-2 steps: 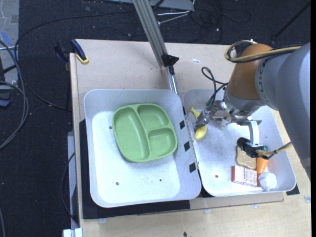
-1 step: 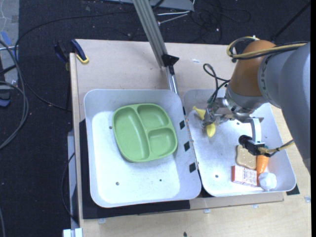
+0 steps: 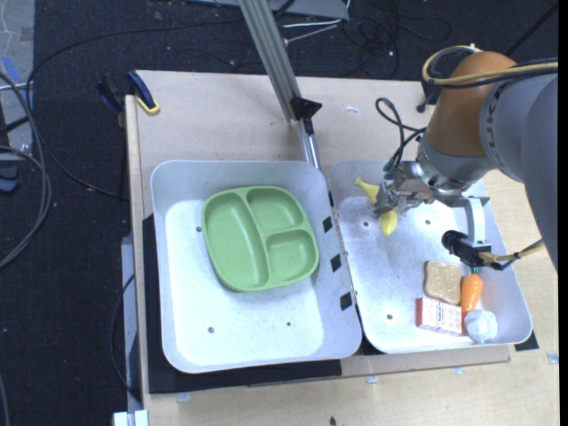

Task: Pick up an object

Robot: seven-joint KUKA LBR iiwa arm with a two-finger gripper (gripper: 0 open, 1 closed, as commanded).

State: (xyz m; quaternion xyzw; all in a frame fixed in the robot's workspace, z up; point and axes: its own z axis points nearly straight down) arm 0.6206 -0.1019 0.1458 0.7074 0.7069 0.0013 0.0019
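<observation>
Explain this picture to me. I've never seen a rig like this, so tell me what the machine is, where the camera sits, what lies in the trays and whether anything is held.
The machine is a robot arm, grey with an orange band, reaching in from the right. At its end is the tool, the part meant for grasping things. The single camera is fixed above the bench and looks down on it at a slant.

Two shallow white bins stand side by side on the bench. The left bin holds a green divided plate. The right bin holds a banana, a slice of toast, a carrot, a small box and a white lump.

The tool sits right at the banana. Whether it actually has hold of it cannot be told from this picture.
</observation>
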